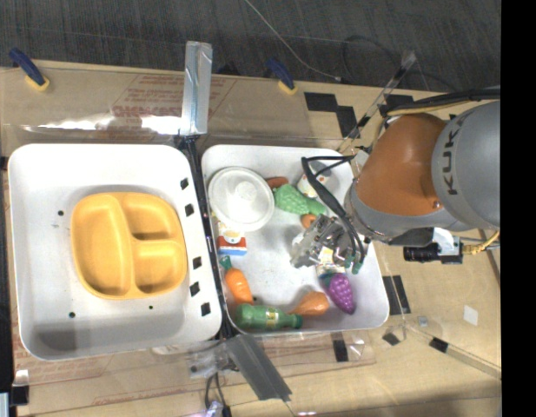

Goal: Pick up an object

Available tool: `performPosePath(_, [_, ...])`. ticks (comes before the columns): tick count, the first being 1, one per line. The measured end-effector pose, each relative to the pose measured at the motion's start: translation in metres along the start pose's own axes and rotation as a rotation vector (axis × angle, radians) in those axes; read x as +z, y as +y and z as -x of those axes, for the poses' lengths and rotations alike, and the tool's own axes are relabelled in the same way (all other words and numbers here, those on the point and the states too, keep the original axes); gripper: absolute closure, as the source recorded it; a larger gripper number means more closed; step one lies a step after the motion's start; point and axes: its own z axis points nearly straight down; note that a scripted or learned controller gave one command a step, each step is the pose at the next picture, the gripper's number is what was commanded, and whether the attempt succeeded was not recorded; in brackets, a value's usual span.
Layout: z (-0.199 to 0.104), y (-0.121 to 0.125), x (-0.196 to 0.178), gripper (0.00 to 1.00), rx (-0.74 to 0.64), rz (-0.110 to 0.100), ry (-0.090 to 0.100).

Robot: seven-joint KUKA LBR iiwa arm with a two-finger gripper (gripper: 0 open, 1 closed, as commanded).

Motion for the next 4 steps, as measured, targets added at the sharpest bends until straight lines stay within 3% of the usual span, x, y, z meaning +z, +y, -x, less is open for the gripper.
performPosePath(1, [-0.008, -0.037, 0.051, 1.0, 0.344, 0.001, -0.001])
performPosePath(2, [-0.04, 0.018, 0.057, 1.0, 0.559, 0.0, 0.003])
performPosePath(3, [-0.031, 0.047, 0.057, 1.0, 0.778, 0.001, -0.001])
performPosePath(4, [-0.011, 0.128, -0.099, 1.0, 0.745, 0.006, -0.005])
